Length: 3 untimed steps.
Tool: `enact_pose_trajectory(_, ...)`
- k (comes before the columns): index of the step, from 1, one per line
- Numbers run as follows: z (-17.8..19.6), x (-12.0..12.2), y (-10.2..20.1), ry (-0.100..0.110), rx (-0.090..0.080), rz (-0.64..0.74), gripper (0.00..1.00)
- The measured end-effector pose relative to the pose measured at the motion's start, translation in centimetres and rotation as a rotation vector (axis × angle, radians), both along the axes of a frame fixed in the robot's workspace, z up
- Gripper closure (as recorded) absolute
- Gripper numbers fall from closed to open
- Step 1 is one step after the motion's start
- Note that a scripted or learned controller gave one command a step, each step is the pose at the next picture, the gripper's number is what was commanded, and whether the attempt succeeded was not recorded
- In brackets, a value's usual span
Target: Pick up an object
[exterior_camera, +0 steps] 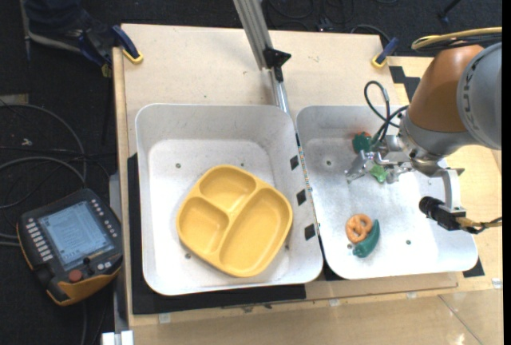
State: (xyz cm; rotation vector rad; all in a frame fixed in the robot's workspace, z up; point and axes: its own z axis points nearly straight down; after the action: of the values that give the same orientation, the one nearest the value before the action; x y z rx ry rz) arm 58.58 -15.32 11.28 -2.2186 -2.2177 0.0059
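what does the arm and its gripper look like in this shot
The arm is a thick, rounded grey tube with a broad orange band above the wrist. Black cables loop from the wrist. The gripper is small, of silvery metal with green parts, and a black box-like fitting hangs off the wrist's near side.

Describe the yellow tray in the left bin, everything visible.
The yellow tray is a divided plate with rounded corners, glossy like moulded plastic. Raised ridges split it into three compartments: two smaller ones toward the upper left, one large one toward the lower right. It lies flat and right side up on the floor of the left bin, turned at a slant to the bin's walls, sitting toward the near right part. Nothing lies in it, and the gripper is over in the right bin.
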Motion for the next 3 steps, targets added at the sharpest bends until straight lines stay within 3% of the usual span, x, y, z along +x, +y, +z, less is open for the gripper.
enact_pose_trajectory(1,1.4,0.2,0.0,-0.007,-0.001,0.000,1.00)
enact_pose_trajectory(2,7.7,0.9,-0.2,-0.013,-0.003,0.003,1.00)
enact_pose_trajectory(3,11.4,1.0,-0.2,-0.011,-0.002,0.003,1.00)
